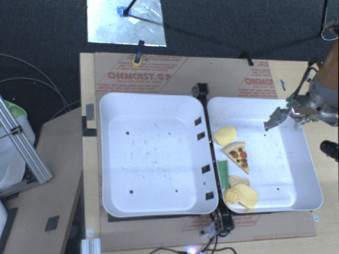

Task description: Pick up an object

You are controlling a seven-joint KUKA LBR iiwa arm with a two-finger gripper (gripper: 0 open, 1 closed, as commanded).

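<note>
At three o'clock in the overhead view, the arm (326, 86) reaches in over the right bin (296, 157), its gripper (276, 119) hanging above bare white floor near the bin's upper right. The pincer's dark tip points toward nine o'clock; whether it is parted or closed cannot be told from here, and nothing can be seen in it.

The candidates for picking all lie along the right bin's left wall, at about nine o'clock from the gripper and well apart from it. A yellow lump (225, 135) sits uppermost, a toy pizza slice (237, 156) just below it, point toward five o'clock. A green strip (222, 171) lies against the wall beside the slice, and at six o'clock in that row a tan piece (238, 181) touches a second yellow lump (241, 196) in the bin's lower left corner. The crowding likely reflects the bin's sloped sides, which would let loose items slide down toward one edge.

The left bin (153, 157) lies alongside, the two joined at a dark clipped seam (206, 152).

Judging from this, no object is yet picked up. The wall-hugging items may leave little room for a finger on that side; the pizza slice, standing clearest of the wall, looks the easier target.
</note>
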